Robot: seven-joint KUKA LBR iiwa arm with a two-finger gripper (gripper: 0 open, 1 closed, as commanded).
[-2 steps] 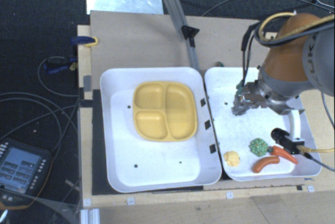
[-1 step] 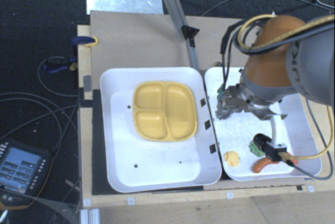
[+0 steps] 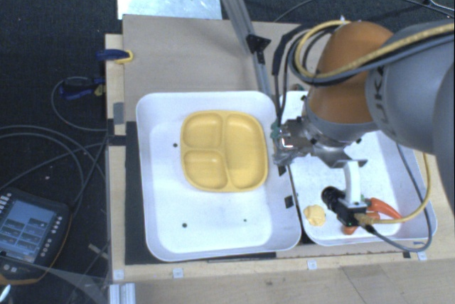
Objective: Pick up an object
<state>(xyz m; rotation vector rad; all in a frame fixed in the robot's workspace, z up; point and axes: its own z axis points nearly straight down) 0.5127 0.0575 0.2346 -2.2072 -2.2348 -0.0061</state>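
Nothing is lifted yet, so the whole pick is still to do. The gripper (image 3: 287,145) hangs over the left wall of the right bin (image 3: 409,175), and from above I cannot tell whether it is open or closed. Nearest in that bin are a pale yellow lump (image 3: 314,214) and an orange carrot-shaped piece (image 3: 384,209). The piece's long axis runs roughly across the view and it tapers toward the right. The yellow divided plate (image 3: 225,150) lies flat in the left bin (image 3: 160,182), its big compartment toward the gripper.
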